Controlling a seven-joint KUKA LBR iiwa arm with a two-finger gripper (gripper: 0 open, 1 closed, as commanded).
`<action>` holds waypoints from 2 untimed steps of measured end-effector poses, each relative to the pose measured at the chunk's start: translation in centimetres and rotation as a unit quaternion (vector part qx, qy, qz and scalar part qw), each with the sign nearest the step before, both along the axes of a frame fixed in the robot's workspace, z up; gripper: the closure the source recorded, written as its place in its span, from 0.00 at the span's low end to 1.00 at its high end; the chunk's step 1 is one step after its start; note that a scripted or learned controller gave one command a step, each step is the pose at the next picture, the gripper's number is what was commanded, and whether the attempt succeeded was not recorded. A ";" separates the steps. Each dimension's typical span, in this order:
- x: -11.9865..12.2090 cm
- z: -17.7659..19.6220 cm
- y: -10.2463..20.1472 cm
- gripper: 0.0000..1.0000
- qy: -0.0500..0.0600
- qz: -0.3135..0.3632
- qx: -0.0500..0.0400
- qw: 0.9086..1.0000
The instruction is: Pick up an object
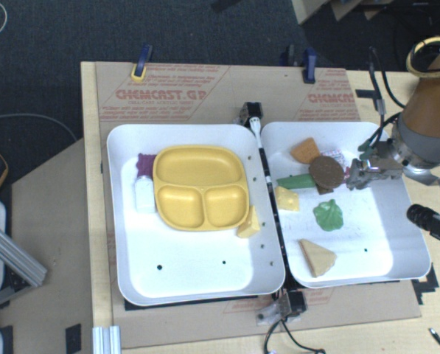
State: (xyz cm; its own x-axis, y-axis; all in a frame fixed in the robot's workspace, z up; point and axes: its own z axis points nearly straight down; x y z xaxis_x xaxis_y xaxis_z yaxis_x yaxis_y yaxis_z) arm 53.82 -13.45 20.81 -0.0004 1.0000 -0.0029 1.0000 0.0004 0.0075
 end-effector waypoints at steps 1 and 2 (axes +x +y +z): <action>0.1 1.8 0.0 1.00 0.001 0.000 0.001 1.000; 1.4 2.7 5.4 1.00 0.002 0.003 0.002 1.000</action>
